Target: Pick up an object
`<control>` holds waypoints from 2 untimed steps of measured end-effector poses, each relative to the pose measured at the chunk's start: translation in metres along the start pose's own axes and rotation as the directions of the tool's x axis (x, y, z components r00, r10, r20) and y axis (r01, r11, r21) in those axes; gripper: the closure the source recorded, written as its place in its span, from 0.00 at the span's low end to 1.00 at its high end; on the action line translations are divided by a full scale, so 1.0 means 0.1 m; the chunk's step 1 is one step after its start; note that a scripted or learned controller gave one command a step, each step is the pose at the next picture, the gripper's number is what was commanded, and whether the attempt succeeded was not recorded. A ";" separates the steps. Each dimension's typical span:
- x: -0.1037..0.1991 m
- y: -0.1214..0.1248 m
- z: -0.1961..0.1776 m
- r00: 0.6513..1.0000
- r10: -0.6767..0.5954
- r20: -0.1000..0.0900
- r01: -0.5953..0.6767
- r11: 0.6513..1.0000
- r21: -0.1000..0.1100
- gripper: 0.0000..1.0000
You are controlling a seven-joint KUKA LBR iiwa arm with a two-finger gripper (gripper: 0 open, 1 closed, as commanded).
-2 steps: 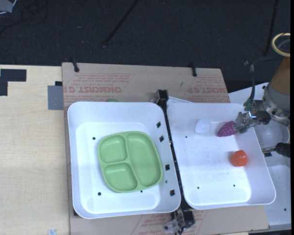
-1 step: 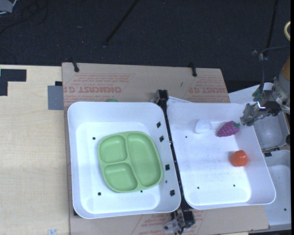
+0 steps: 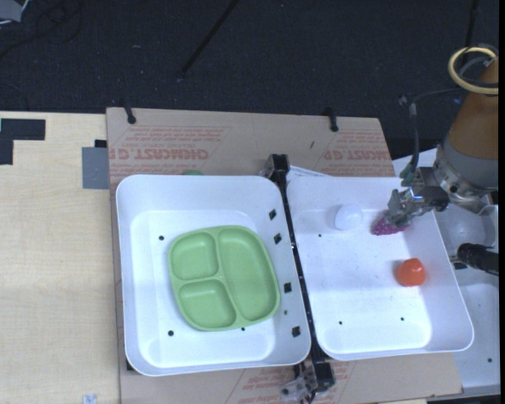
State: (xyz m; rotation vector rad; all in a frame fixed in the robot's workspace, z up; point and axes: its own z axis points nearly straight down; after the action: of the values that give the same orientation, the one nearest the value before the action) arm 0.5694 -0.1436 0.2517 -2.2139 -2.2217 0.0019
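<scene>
In the right bin [image 3: 379, 326] lie three small things. A purple object [image 3: 386, 225] rests near the far right wall, a white rounded object [image 3: 348, 218] sits to its left, and an orange object [image 3: 411, 272] lies nearer the front right. My gripper [image 3: 401, 205] reaches in from the right and hangs directly over the purple object, touching or almost touching its top. The grey arm with its orange band [image 3: 478, 133] rises behind it at the right edge.
The left bin [image 3: 143, 217] holds a green divided plate [image 3: 223, 277] with three compartments. A black divider [image 3: 288, 259] runs between the two bins. Both bins rest on a cardboard sheet [image 3: 236, 141] on the bench.
</scene>
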 end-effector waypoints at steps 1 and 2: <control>0.51 -0.02 0.11 1.000 0.000 0.000 0.000 1.000 0.000 1.00; 1.05 -0.08 0.06 1.000 -0.001 0.000 0.001 1.000 0.000 1.00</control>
State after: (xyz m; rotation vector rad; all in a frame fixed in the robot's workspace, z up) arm 0.5607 -0.0391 0.2465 -2.2127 -2.2233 0.0014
